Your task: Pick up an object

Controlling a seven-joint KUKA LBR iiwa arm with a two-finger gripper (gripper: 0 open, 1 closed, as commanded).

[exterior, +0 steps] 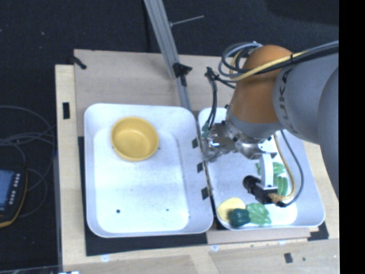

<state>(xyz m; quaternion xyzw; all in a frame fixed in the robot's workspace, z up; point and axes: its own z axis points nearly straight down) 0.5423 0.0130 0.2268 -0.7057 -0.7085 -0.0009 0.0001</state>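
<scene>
Probably the things most easily picked are the small toys in the right bin (228, 178). A yellow toy (227, 205), a dark green toy (239, 216) and a pale green toy (260, 212) are seen packed together at 6 o'clock in that bin, touching one another. They are judged to be light and maybe a bit soft, like rubber or foam, so they should not break. Because they are bunched up by the bin's edge, one could be pushed away instead of picked. The pale green toy is best taken from above, across its narrow sides. Another green toy (279, 176) is seen at 3 o'clock, partly hidden by the arm (262, 96).

A bowl (135, 138) is seen alone at 10 o'clock in the left bin (142, 201). It is yellow, round and shallow, and looks like smooth, stiff plastic. It is judged light but slippery, and is best held by its rim.

The gripper (215, 143) is seen low at 10 o'clock in the right bin, near the edge between the bins. Whether it is open or closed cannot be told, and nothing is seen held in it.
</scene>
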